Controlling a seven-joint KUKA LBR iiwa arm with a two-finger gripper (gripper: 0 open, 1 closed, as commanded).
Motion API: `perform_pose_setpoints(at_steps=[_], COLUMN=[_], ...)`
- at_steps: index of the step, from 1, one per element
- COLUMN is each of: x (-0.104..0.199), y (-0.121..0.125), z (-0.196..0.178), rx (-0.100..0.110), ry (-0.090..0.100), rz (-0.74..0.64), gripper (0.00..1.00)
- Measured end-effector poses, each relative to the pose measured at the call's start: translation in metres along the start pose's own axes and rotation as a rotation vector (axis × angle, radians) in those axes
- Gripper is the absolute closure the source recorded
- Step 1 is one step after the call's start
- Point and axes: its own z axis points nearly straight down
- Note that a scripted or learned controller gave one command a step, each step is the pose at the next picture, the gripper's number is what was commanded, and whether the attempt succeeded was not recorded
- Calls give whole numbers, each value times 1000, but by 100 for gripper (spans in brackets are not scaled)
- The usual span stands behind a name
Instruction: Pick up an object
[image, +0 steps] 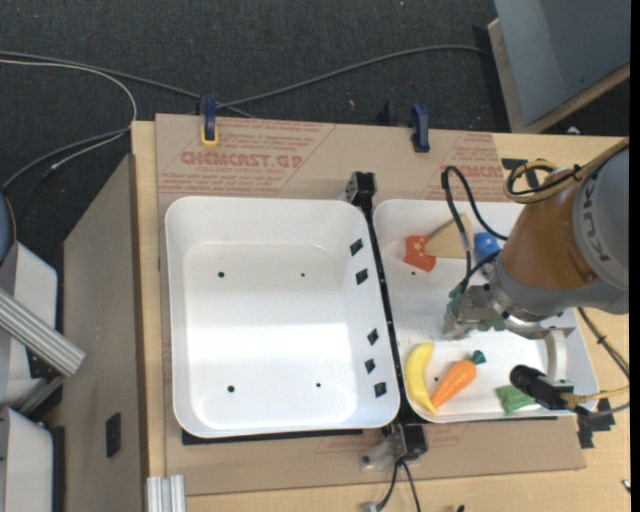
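Honestly, I cannot tell how the jaws (462, 318) stand; the toy carrot (455, 381) below looks light, stiff, slick: best pinched mid-body.

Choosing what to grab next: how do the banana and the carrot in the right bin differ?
The banana is yellow and curved; the carrot is orange, straight and tapered, with a green top. The banana lies along the bin's left wall, nearly end-on to the front rim; the carrot lies diagonally, tip toward the front, green end toward the gripper. The banana looks longer. Both lie side by side in the right bin's front corner.
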Motion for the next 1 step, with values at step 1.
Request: perform_pose_setpoints(at_steps=[1], x=[-1], y=[7], z=[-63], rx=[-8], ry=[-4], rz=[-2], gripper=[100])
